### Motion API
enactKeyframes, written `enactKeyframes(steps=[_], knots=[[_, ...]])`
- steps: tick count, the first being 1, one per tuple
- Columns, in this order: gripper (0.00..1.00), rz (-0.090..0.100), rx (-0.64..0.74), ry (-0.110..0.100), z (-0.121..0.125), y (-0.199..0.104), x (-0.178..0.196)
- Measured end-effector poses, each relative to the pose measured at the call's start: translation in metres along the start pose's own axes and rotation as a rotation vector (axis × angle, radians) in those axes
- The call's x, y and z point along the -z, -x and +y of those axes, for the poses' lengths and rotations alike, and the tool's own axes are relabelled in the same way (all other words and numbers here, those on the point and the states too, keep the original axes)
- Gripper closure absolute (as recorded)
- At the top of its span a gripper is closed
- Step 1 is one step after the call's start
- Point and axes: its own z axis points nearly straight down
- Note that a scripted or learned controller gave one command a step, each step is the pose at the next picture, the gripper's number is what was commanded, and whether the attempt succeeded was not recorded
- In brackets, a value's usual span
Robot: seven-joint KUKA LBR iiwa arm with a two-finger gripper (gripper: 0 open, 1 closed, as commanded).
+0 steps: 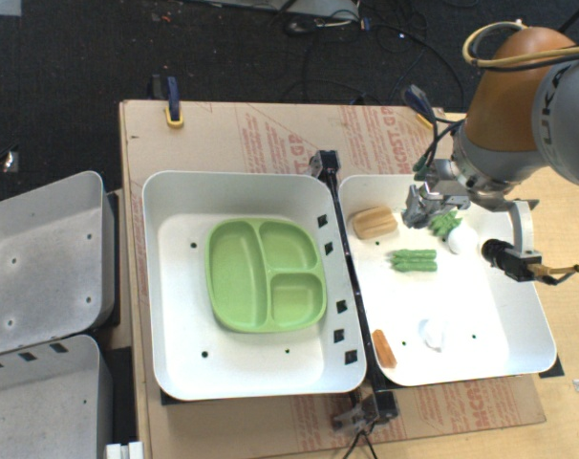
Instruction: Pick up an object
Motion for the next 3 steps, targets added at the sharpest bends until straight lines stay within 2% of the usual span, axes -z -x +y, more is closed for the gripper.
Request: enactKeyframes(steps=[3], knots=[[1.00, 0.000, -0.001, -0.002, 0.017, -0.157, -0.014]])
